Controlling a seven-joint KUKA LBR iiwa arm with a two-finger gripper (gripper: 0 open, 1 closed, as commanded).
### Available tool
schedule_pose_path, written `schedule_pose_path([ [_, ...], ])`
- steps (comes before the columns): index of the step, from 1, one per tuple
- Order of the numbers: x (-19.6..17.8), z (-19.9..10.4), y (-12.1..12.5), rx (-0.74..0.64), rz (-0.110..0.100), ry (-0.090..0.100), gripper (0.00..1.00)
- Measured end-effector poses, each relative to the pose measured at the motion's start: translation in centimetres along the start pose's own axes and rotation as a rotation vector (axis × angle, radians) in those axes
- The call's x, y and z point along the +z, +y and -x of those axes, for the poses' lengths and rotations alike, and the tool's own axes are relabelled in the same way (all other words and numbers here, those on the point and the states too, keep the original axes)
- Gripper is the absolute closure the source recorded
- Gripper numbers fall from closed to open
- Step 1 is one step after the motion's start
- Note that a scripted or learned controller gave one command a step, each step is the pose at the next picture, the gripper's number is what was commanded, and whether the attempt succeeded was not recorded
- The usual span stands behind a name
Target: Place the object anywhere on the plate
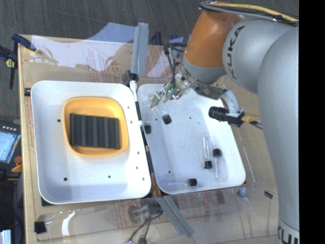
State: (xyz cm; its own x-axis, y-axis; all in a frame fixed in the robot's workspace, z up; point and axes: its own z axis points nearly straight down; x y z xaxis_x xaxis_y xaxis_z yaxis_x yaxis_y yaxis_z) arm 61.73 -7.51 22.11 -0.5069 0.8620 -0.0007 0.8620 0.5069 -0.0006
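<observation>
Arm [254,39] reaches from the right over the right bin [231,151], its jaws [161,96] hovering near that bin's upper left corner; whether they are apart is unclear. Yellow plate [94,108] sits in the left bin [45,151]. Clear vials with black caps [212,159] lie in the right bin.

Cut off by the right and lower edges: bulky grey arm [269,111], which hides the far right corner of the shallow white right-hand bin [231,179]. Too small and blurred to tell open from closed: two-finger gripper [161,96]. Hard to make out: clear thin tubes with black caps [206,154].
</observation>
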Motion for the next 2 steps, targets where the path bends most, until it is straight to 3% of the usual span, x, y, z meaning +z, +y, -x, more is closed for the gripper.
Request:
schedule_pose_path([
  [1, 2.95, -1.86, 0.91, -0.284, -0.002, 0.002, 1.00],
  [2, 2.93, -1.82, 0.90, -0.284, -0.001, 0.002, 0.00],
])
